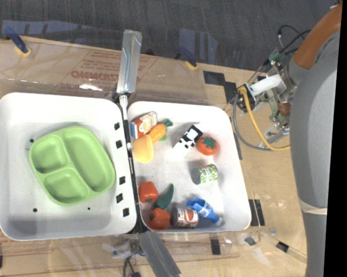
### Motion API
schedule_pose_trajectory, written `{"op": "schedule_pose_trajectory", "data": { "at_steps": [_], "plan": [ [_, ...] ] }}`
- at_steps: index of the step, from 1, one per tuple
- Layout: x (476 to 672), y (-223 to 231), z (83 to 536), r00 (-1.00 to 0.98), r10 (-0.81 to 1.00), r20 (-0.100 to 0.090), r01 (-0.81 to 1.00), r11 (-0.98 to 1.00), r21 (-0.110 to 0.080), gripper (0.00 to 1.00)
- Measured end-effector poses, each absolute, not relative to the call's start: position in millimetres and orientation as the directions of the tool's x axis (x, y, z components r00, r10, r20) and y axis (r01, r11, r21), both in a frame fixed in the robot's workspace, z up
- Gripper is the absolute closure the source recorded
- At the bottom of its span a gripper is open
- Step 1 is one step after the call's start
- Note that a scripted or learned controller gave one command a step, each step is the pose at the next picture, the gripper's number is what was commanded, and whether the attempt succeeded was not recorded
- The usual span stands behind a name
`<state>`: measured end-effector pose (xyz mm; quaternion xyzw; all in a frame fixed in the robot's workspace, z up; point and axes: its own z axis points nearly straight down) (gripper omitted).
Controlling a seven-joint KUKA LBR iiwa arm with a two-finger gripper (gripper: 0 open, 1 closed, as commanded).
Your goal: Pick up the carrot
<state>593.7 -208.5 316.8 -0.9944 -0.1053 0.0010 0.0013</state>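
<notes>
The carrot [158, 130], orange with a small green top, lies in the right bin [236, 175] near its upper left corner. It rests between a red-and-white packet [143, 124] and a yellow toy fruit [143, 149], touching both. My gripper [277, 115] hangs outside the bin, beyond its upper right corner and over the bench, among yellow and black cables. It is far to the right of the carrot.
The right bin also holds a black-and-white cow toy [189, 137], a tomato [207, 145], a green-white can [207, 174], a red pepper [148, 192], a green chili [166, 196], a tin [186, 217] and a blue item [204, 209]. A green divided plate [71, 164] sits in the left bin [5, 212].
</notes>
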Motion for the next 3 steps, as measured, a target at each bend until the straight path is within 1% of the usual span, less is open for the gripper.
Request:
{"op": "schedule_pose_trajectory", "data": {
  "at_steps": [1, 2, 3],
  "plan": [
    [647.0, -207.9, 385.8, 0.978, 0.209, 0.000, 0.209, -0.978, -0.002, 0.00],
    [583.7, -205.5, 212.9, 0.945, 0.328, -0.008, 0.328, -0.945, -0.008, 0.00],
    [645.1, -208.2, 296.1, 0.751, 0.661, 0.000, 0.661, -0.751, -0.001, 0.00]
  ]
}}
